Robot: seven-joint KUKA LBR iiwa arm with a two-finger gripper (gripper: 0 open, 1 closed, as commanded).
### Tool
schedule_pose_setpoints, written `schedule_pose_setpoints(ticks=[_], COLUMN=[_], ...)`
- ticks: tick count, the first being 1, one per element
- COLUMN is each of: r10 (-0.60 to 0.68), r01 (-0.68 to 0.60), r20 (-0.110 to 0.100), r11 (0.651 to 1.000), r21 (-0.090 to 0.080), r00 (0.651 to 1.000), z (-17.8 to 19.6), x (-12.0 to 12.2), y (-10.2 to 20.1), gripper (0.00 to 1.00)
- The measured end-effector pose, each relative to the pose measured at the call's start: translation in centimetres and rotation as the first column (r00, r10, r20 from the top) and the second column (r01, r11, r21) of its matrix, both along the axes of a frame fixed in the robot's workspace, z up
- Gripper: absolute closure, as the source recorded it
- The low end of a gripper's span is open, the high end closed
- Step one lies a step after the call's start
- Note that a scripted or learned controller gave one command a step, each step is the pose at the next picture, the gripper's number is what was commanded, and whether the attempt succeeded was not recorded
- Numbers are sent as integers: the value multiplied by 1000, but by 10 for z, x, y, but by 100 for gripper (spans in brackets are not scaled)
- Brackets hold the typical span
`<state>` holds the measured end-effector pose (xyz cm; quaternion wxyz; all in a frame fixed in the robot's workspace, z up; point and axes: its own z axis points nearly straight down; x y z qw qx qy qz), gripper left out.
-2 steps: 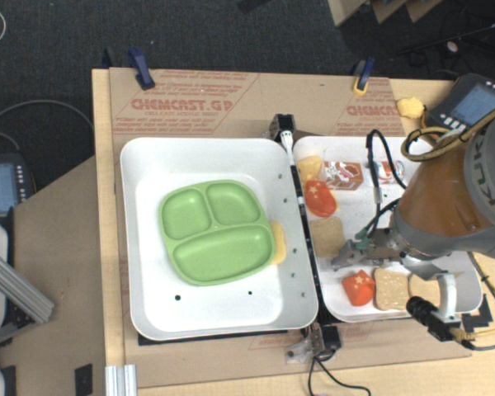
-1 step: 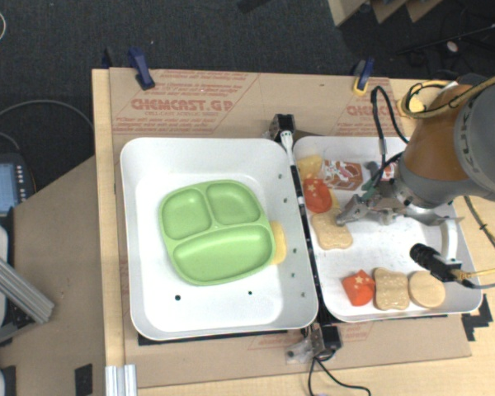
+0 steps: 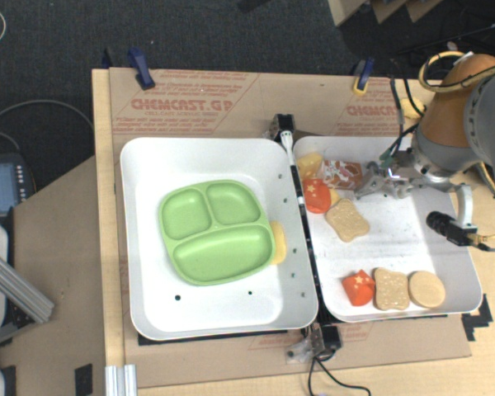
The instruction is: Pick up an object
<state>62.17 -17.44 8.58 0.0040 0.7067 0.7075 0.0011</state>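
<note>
Nearest me, toast slices (image 3: pixel 391 289) line the right bin's (image 3: pixel 458 299) front edge. Behind them the claw (image 3: pixel 378 179) hovers by a wrapped snack (image 3: pixel 344 172); its grip I cannot tell. Descend squarely over it.

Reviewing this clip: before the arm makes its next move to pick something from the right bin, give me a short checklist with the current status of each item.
1. End effector positioned over the right bin: ok, it sits at the bin's upper part.
2. Candidate object close by: ok, a clear packet lies just beside the end effector.
3. Object secured in the end effector: cannot tell, too small and cluttered to judge.
4. Other pickable items within the same bin: ok, a tan bread slice, a red piece and a round cracker.
5. Green divided plate out of the way: ok, it lies in the left bin.
</note>
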Motion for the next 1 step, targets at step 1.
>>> schedule_pose_setpoints(ticks=[1], r10=[10], r01=[-9], r20=[-58], r11=[1000], r21=[21], r00=[998], z=[-6], x=[37], y=[-41], gripper=[0])
